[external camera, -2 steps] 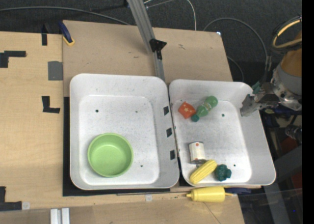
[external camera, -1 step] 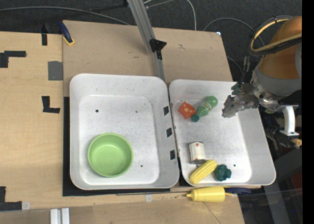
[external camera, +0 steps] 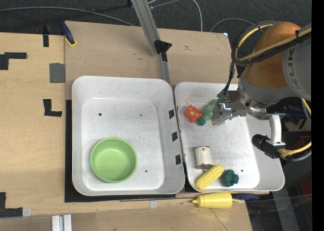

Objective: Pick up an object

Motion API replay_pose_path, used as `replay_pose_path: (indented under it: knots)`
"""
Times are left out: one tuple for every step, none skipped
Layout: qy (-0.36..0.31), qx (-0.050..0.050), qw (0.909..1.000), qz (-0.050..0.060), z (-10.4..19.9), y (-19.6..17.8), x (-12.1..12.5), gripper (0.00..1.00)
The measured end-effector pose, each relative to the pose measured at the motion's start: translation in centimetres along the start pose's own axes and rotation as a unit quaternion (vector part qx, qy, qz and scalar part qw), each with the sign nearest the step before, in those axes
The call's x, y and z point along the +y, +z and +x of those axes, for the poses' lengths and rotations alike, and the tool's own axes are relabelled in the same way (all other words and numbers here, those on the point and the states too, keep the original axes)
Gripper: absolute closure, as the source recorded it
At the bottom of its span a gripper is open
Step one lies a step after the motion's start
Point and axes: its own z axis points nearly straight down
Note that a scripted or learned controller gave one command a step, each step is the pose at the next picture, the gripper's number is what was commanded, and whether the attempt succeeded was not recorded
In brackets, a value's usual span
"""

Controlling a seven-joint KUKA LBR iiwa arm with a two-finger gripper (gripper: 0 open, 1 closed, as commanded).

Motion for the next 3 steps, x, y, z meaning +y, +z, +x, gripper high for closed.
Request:
replay_pose_path:
  knots:
    - [-0.001,0.0,1.0,-0.001,5.8,-1.0,-0.4,1.0]
    - [0.0,0.0,1.0,0.001,10.8,-0.6,-1.6,1.0]
    - [-0.001,0.0,1.0,0.0,15.8,-1.0,-1.4,1.0]
